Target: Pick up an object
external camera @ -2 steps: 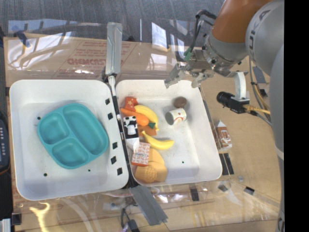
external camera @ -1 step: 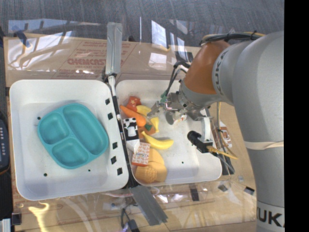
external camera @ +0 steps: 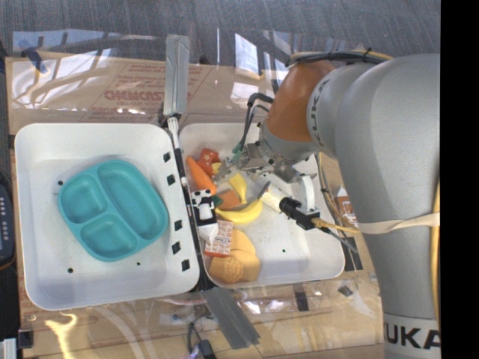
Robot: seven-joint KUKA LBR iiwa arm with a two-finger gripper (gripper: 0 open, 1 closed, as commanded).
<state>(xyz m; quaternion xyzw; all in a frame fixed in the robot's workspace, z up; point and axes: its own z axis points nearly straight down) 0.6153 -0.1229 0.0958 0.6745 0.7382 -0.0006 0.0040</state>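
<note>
The right bin [external camera: 318, 256] holds a heap of toy food along its left side. An orange carrot [external camera: 199, 175] lies next to a small red piece [external camera: 208, 156]. A yellow banana [external camera: 241, 214] curves below them. A tan bread piece [external camera: 233, 262] sits at the front, with a red and white packet [external camera: 220, 239] on its left edge. My gripper [external camera: 245, 172] reaches down into this heap, just above the banana and right of the carrot. The wrist and orange band [external camera: 293, 103] hide the bin's back part.
The left bin [external camera: 37, 275] holds a teal divided plate [external camera: 112, 209]. A ridge with black clips [external camera: 179, 200] separates the two bins. A black cable fitting [external camera: 296, 212] hangs off the wrist over the right bin floor. The grey arm [external camera: 382, 170] covers the right side.
</note>
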